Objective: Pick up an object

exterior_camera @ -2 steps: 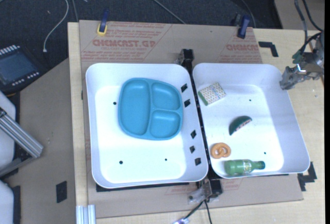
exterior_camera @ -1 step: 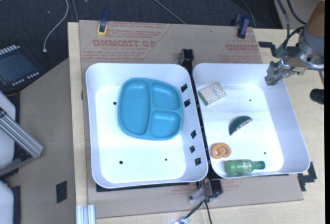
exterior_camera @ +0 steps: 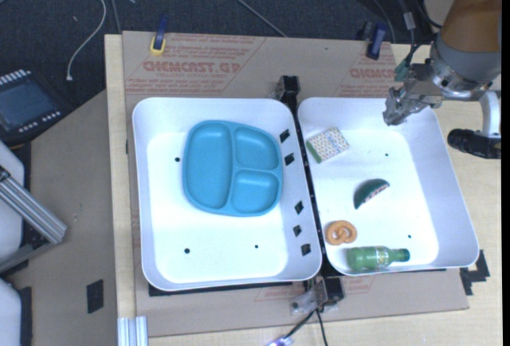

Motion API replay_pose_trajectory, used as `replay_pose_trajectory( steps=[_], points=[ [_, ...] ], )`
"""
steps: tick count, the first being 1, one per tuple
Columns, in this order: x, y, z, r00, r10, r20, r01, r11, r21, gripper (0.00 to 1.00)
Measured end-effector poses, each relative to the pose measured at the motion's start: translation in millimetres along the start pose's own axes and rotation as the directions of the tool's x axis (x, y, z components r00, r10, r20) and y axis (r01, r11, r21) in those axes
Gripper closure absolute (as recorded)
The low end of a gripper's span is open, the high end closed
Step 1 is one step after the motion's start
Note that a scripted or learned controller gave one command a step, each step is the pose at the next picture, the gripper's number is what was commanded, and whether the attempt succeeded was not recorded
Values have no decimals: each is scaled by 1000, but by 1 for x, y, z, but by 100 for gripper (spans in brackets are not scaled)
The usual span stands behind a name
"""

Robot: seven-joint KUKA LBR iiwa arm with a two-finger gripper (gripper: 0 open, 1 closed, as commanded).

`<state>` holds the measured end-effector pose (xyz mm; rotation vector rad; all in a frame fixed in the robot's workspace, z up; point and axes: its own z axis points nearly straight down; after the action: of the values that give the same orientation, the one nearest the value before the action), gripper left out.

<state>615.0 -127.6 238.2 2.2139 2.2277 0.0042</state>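
Near rim of right bin: a green plastic bottle [exterior_camera: 378, 257] lies on its side along the front wall of the right white bin [exterior_camera: 454, 201], well below the fingers.
Beside the bottle: a small tan pretzel-shaped toy [exterior_camera: 341, 233] sits just up and left of it, apart from it.
Mid right bin: a dark green wedge like a melon slice [exterior_camera: 370, 192] rests on the floor, below and a little left of the fingers.
Farther in: a small green-and-white checked packet [exterior_camera: 327, 144] lies near the divider, left of and below the fingers.
Left bin: a light blue three-compartment plastic plate [exterior_camera: 233, 167] lies flat in the left white bin [exterior_camera: 159, 201], far left of the fingers.
Far edge: the grey two-finger gripper [exterior_camera: 396, 112] hangs over the right bin's back corner, holding nothing.
Fingers: too small and blurred to tell whether spread or closed.
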Motion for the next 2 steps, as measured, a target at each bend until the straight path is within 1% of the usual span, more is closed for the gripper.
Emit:
replay_pose_trajectory(
  steps=[1, 2],
  points=[
    [57, 14, -6, 1000, -1, -1, 1, 1000, 0, 100],
    [109, 19, -13, 1000, 0, -1, 0, 1000, 0, 100]
  ],
)
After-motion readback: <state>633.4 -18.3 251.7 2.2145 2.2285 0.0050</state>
